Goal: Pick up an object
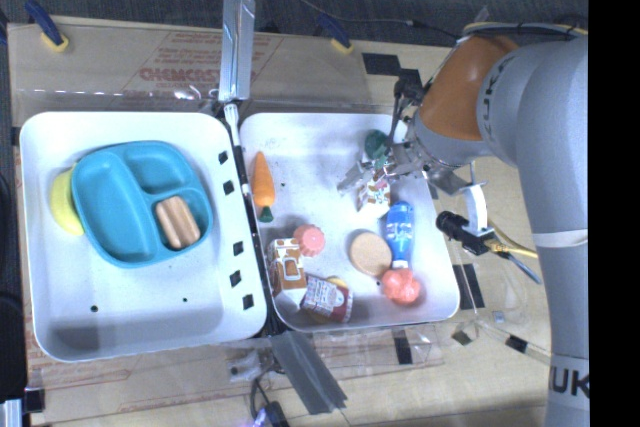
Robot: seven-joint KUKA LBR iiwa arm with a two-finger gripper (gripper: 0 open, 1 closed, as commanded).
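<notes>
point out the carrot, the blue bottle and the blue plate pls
carrot point(262, 181): camera view, mid orange body.
blue bottle point(399, 230): camera view, middle of label.
blue plate point(112, 187): camera view, bare large compartment.

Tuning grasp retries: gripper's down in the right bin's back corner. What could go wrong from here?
1. The gripper sits over a tight cluster: a green item and a small figure lie close together, so it may snag both or neither.
2. The blue bottle lies just beside; a closing or lifting move could knock it.
3. It works near the right bin's rim, so wall contact is possible.
</notes>
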